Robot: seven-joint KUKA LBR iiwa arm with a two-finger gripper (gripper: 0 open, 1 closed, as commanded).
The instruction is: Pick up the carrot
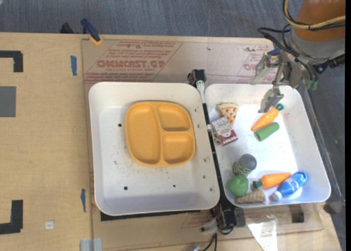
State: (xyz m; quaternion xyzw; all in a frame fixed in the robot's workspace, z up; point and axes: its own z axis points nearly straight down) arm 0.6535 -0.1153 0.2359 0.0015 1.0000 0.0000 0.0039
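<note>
My arm comes in from the upper right, orange band topmost, wrist angled down and leftward; my gripper (272, 97) hangs low at its end.

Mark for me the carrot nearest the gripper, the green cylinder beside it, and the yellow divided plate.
Upper carrot (265, 118): camera view, middle of its orange body.
Green cylinder (267, 131): camera view, middle of its side.
Yellow divided plate (143, 132): camera view, floor of its large left compartment.
</note>
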